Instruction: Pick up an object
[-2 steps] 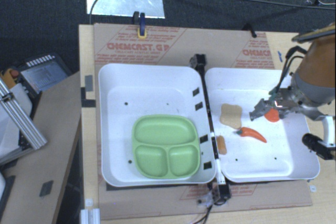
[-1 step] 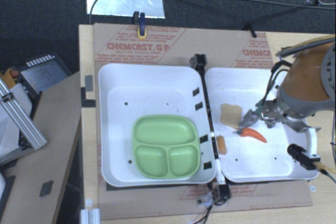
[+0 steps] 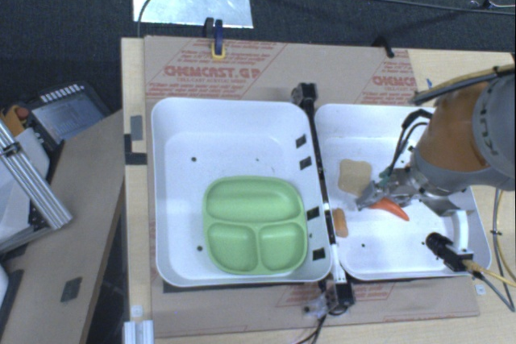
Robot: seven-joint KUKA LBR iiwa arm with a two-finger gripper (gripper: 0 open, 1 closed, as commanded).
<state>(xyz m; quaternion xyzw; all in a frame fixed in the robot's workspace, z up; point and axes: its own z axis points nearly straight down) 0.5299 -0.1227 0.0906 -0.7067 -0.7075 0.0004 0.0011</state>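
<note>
We can read red print on the brown cardboard sheet (image 3: 266, 64) that lies under the two white bins: "CHEMCAST GP", standing upside down from the camera's side, near the sheet's far left corner above the left bin (image 3: 173, 133). The same red lettering shows again near the far right corner (partly hidden by the arm, so we make out only "CHEMC..."). Fainter red print along the sheet's near edge is too small to read.
</note>
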